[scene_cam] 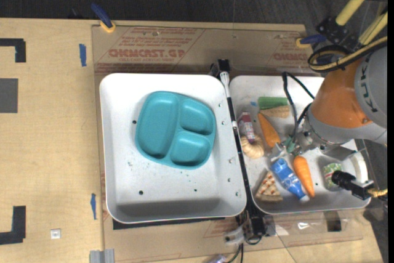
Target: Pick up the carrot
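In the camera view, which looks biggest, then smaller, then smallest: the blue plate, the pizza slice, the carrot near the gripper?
1. Blue plate, by far the biggest.
2. and 3. Carrot and pizza slice look about alike; the carrot is longer, the pizza wider, so I won't rank them.

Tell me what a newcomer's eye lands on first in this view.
The teal divided plate, alone in the left bin, stands out most. Next comes the arm's orange band over the right bin, which is crowded with toy food, including two carrots and a blue bottle.
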Controlling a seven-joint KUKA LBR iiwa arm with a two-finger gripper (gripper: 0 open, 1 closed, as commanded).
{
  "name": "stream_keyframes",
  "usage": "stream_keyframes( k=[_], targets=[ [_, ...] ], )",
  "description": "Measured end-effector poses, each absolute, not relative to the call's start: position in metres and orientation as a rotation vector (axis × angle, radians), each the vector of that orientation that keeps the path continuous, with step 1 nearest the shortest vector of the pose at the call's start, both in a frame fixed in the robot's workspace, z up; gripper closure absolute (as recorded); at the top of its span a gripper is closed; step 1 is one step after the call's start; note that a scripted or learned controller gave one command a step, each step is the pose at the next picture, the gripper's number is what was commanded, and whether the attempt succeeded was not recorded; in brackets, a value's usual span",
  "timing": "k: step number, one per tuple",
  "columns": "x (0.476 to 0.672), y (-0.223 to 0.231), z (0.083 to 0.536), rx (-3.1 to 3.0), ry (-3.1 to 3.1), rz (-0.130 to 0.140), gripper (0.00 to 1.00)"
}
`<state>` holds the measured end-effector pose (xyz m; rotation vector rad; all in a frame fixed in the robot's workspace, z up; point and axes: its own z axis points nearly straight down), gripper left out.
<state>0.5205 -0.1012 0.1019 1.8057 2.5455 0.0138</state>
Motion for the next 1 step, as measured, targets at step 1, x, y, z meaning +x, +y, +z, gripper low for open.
stream_keyframes(
  k=[1],
  targets=[
    [0.5027,-0.0341,0.1861,1.645,2.671,0.007,1.00]
  ],
)
